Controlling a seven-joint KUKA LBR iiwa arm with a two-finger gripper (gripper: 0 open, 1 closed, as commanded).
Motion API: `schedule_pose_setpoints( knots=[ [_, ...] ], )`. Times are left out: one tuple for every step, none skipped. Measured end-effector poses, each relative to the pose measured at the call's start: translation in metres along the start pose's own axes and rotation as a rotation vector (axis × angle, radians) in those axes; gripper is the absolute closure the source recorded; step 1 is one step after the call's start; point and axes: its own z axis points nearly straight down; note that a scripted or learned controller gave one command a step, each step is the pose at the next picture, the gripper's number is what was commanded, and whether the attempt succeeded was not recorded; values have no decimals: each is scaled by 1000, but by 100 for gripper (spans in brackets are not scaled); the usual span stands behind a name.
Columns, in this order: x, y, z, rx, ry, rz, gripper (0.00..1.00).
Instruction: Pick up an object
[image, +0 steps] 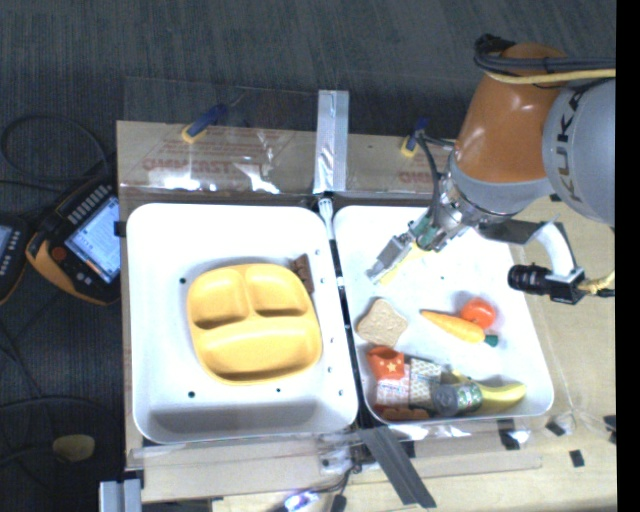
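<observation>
One gripper (392, 260), fingers apart and empty, hovers over the right bin's (520, 300) back edge; it should centre above the bread slice (381, 323) before closing.

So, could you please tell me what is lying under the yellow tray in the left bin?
A small brown object pokes out from beneath the yellow tray at its upper right corner, on the left bin floor. The tray covers the rest of it, so I cannot identify it.

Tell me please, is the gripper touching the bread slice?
Apart: the camera view shows bare white bin floor between the gripper and the bread slice.
</observation>
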Motion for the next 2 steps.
schedule_pose_setpoints(
  knots=[
    [-23,-6,74,1,0,-271,100],
    [-24,-40,-30,-2,-1,-353,100]
  ],
)
